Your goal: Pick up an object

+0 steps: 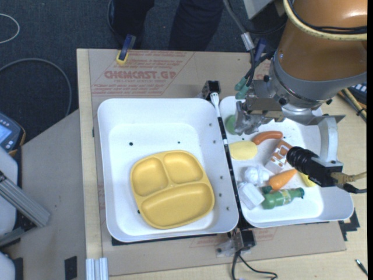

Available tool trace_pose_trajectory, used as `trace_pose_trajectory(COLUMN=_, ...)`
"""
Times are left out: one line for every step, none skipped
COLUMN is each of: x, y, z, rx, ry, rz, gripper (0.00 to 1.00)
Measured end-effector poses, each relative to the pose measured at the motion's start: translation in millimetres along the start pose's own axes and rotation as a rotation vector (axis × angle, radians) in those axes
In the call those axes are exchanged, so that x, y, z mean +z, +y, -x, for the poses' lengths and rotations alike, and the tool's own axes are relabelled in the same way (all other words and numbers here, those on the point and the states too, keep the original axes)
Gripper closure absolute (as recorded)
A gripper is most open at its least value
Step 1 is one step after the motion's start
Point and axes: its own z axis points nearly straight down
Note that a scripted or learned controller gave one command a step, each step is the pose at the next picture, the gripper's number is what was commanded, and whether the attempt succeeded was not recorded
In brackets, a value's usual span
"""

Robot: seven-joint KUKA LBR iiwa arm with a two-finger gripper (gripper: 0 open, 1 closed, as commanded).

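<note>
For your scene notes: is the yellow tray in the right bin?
No, the yellow tray lies in the left bin.

Yellow three-compartment plastic tray (pixel 171 188) is taking up the left white bin's (pixel 111 121) front half, leaving its back strip open. Right white bin (pixel 335 206) is sitting crowded: orange carrot (pixel 282 179), green bottle (pixel 282 198), yellow lemon-shaped piece (pixel 243 150), red sausage (pixel 267 137) lying close together under the grey arm (pixel 303 92).

The bench (pixel 145 74) bears two white bins (pixel 111 156) (pixel 332 206) side by side.
</note>
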Motion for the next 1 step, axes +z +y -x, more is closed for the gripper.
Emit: trace_pose_trajectory(x=-4.7, y=-0.2, z=6.4, rx=0.012, ry=-0.006, rz=-0.01, gripper=1.0)
